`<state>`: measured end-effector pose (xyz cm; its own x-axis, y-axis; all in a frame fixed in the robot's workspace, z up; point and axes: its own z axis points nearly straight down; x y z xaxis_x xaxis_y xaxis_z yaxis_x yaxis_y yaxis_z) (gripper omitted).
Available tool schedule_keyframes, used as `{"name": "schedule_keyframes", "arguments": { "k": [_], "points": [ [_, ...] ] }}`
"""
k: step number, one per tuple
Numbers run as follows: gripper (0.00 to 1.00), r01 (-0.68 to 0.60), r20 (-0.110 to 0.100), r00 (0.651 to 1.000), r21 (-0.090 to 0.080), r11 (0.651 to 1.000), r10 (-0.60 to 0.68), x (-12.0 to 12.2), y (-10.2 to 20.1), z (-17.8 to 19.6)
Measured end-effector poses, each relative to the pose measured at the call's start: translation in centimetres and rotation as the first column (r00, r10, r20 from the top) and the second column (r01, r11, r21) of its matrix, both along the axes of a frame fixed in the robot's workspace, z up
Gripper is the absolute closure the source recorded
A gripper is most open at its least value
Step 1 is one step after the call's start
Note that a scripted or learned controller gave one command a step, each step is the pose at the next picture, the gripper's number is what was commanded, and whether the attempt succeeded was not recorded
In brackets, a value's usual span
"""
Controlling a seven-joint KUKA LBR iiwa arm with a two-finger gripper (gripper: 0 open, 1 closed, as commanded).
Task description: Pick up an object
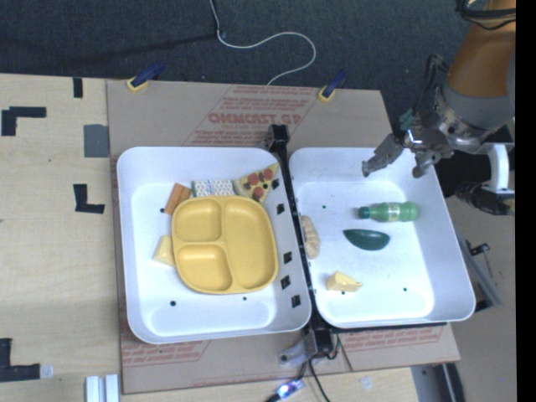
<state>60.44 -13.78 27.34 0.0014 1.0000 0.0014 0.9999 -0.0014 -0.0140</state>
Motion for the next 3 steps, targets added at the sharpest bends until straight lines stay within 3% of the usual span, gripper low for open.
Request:
{"name": "schedule_keyframes", "arguments": {
  "k": [1, 3],
  "points": [
    [0.00, -0.003, 0.013, 1.000, -0.002, 1.000, 0.003, 0.2, 0.0, 0.7],
    [0.00, -0.002, 0.007, 1.000, -0.002, 1.000, 0.002, 0.2, -0.8, -9.4]
  ]
}}
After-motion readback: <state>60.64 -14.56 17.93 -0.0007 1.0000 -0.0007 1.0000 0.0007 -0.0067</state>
